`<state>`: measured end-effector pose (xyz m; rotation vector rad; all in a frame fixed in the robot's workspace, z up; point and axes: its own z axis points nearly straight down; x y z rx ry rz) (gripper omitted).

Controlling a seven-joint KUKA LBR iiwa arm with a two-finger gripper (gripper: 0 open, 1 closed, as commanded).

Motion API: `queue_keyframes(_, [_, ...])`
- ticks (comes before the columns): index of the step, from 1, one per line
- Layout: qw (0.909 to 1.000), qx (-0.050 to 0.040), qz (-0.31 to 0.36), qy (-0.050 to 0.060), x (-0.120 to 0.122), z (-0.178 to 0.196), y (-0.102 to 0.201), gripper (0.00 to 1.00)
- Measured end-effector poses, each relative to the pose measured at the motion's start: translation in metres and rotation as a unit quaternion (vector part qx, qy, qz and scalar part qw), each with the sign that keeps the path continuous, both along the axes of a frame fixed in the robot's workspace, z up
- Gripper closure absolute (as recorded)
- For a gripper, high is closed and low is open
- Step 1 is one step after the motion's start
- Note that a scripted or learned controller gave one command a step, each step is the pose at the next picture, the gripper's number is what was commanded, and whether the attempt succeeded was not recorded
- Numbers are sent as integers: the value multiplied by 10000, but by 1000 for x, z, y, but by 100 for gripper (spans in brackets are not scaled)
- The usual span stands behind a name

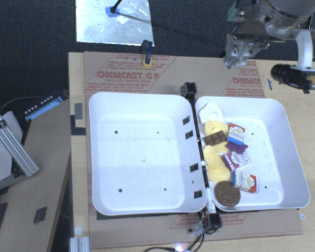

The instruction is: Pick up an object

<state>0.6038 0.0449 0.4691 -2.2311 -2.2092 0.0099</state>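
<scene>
Bench: right bin (283,140) holds snack items (228,154); left bin (142,151) bare.

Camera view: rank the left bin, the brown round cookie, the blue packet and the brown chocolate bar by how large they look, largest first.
1. Left bin, far the largest.
2. Brown round cookie.
3. Brown chocolate bar and blue packet: these look about alike, and partial overlap in the pile leaves their order unsure.

Dark carpet (31,35) surrounds a tan bench (42,156) (a shiny metal sheet (113,14) lies behind it).
</scene>
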Motion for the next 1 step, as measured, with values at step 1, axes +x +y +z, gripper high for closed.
queue_keyframes(1, [9999, 27, 93, -56, -10, 55, 89, 100])
